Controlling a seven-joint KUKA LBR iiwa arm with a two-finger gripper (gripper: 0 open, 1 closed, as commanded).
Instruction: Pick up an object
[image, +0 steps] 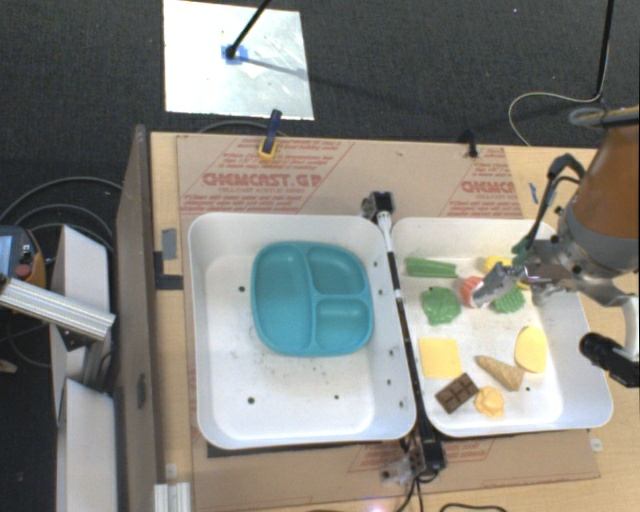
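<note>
Toy food pieces lying loose in right bin: red piece (partly hidden) touching gripper at its 9 o'clock, green leafy piece at 8 o'clock. Finger state: cannot tell. Teal divided plate in left bin.

One fixed camera looks down at a slant from above the worktop, far enough back to take in both white bins whole: the left bin and the right bin side by side. Dark floor fills the upper part of the frame beyond the worktop's far edge. The arm enters from the right edge.
</note>
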